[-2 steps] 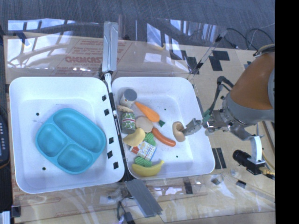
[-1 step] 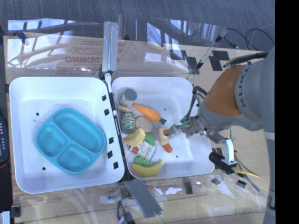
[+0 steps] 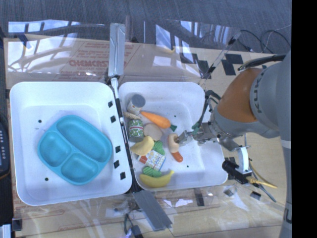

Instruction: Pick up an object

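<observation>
My gripper (image 3: pixel 185 136) hangs low in the right bin (image 3: pixel 190 95), on its right side. It is close to a tan, mushroom-shaped toy (image 3: pixel 173 142) with a small orange-red piece (image 3: pixel 177 156) just below it. Whether it touches the toy is unclear. To the left lie an orange carrot (image 3: pixel 156 119), a small can (image 3: pixel 135 129), a grey cup (image 3: pixel 137 101), a yellow toy (image 3: pixel 144 146), a green piece (image 3: pixel 158 147), a printed carton (image 3: pixel 155 160) and a banana (image 3: pixel 156 178).
The left bin (image 3: pixel 29 98) holds a blue divided plate (image 3: pixel 74 148). The toys crowd the right bin's left and front part. The grey arm with its orange band (image 3: pixel 242 103) reaches in over that bin's right wall.
</observation>
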You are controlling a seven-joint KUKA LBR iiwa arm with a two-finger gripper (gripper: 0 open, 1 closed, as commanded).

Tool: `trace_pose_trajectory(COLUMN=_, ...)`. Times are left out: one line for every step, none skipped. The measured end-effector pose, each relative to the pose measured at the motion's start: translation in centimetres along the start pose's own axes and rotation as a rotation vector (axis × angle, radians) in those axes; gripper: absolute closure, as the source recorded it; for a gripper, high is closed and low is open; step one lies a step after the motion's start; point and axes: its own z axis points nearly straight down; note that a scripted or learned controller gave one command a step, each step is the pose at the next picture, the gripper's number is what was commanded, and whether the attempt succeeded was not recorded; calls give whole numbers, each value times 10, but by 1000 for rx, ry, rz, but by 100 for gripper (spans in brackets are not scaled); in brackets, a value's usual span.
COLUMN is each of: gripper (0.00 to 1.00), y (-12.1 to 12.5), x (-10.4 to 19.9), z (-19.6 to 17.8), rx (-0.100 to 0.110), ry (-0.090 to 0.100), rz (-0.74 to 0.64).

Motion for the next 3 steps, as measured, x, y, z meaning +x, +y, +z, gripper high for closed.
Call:
trace_pose_trajectory(gripper=0, y=49, x=31, z=29, rx=-5, ry=-1, rz=-49)
trace_pose_trajectory(gripper=100, y=49, x=31, z=19, rx=-2, ry=-1, rz=-52)
trace_pose_trajectory(gripper=0, y=49, x=31, z=19, rx=-2, ry=-1, rz=-52)
